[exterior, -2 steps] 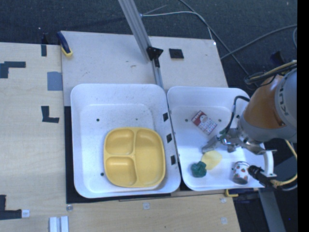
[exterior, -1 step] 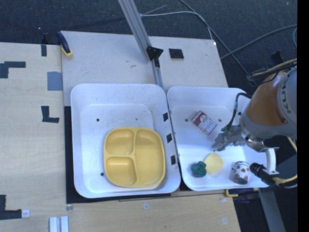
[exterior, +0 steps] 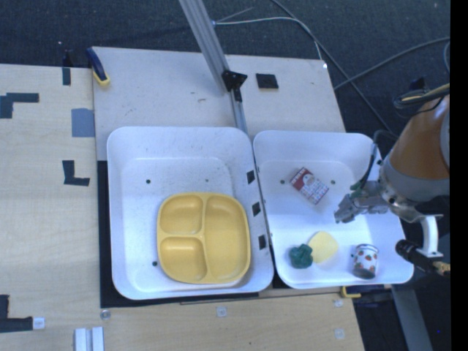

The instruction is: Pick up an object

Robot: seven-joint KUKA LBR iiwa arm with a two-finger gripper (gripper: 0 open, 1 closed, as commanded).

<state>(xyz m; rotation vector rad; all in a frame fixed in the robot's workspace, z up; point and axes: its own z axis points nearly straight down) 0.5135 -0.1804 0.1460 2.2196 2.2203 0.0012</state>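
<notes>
Presently we hang our gripper [exterior: 344, 215], holding nothing, over the right bin [exterior: 281, 146], with the pale yellow piece [exterior: 324, 246] just below-left of it toward the bin's front rim, nearer than the red-and-white packet [exterior: 310, 185].

Tray [exterior: 204, 238] in left bin [exterior: 124, 196]; 4 items in right bin [exterior: 278, 148].
</notes>
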